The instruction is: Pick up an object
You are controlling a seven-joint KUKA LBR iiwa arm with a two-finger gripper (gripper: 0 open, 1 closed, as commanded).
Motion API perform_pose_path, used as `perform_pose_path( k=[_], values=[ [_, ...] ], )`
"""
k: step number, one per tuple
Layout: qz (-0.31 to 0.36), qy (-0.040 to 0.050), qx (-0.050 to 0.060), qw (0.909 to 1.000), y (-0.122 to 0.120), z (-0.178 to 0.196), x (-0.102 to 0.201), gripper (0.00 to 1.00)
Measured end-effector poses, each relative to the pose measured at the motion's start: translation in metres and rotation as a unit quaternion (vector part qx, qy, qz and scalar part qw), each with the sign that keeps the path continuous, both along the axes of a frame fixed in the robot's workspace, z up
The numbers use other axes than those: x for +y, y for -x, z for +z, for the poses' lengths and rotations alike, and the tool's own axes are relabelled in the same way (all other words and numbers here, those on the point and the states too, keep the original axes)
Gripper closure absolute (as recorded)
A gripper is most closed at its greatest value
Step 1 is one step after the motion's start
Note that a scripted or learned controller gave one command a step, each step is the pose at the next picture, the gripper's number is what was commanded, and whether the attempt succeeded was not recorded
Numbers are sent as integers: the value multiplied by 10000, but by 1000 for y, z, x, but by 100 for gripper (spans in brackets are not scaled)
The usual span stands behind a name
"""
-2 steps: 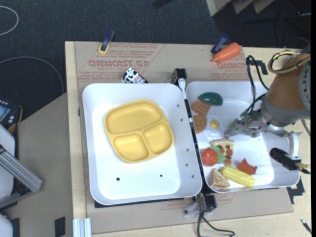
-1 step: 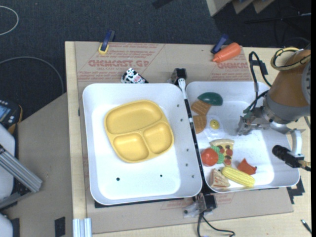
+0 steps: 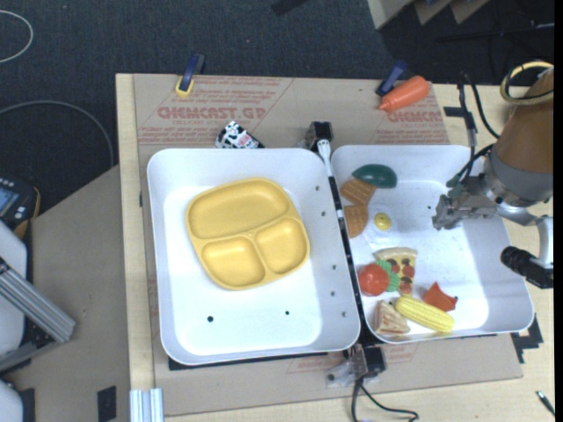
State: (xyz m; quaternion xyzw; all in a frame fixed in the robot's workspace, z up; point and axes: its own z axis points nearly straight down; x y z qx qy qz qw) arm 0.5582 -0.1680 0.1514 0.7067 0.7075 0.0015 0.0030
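Note:
My gripper (image 3: 446,215) hangs over the right bin (image 3: 484,271), near its middle right, with the arm and its orange band coming in from the right. Toy food lies in that bin: a dark green piece (image 3: 376,176) at the back, brown bread-like pieces (image 3: 356,202), a small yellow piece (image 3: 382,221), a pizza slice (image 3: 398,265), a red tomato (image 3: 373,279), a red wedge (image 3: 440,298), a yellow corn cob (image 3: 424,314) and a sandwich piece (image 3: 391,320). The gripper stands to the right of the yellow piece, apart from every item.
The left bin (image 3: 176,236) holds a yellow three-compartment plate (image 3: 246,233). An orange carrot toy (image 3: 405,93), a black-and-white toy (image 3: 236,136) and clamps lie on the board behind the bins. A black divider clip (image 3: 320,135) sits between the bins.

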Motion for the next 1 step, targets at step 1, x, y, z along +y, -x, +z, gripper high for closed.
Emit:
perform_pose_path(
  k=[1],
  values=[
    [4,1,-12,10000,-2,60,9,100]
  ],
)
